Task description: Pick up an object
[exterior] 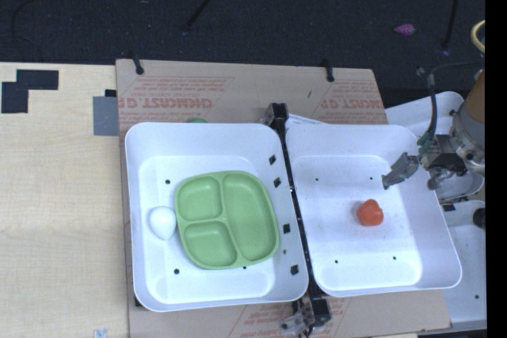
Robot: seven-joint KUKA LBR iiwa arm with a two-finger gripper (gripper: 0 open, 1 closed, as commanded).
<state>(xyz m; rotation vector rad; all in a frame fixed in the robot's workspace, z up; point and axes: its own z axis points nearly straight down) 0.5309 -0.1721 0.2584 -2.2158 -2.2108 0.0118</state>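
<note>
You have the gripper (417, 170) at the right bin's (348, 281) three o'clock edge, its two dark fingers spread wide with nothing between them. The red object (369, 212) lies near the bin's centre, toward seven o'clock from the gripper, apart from it, with bare white floor on all sides. In the left bin (150, 281), a green divided tray (226, 218) fills the middle, and a white egg-like ball (162, 222) touches it at nine o'clock. Both bins rest on a cardboard sheet (238, 91) over a pale wooden bench (55, 194).
</note>
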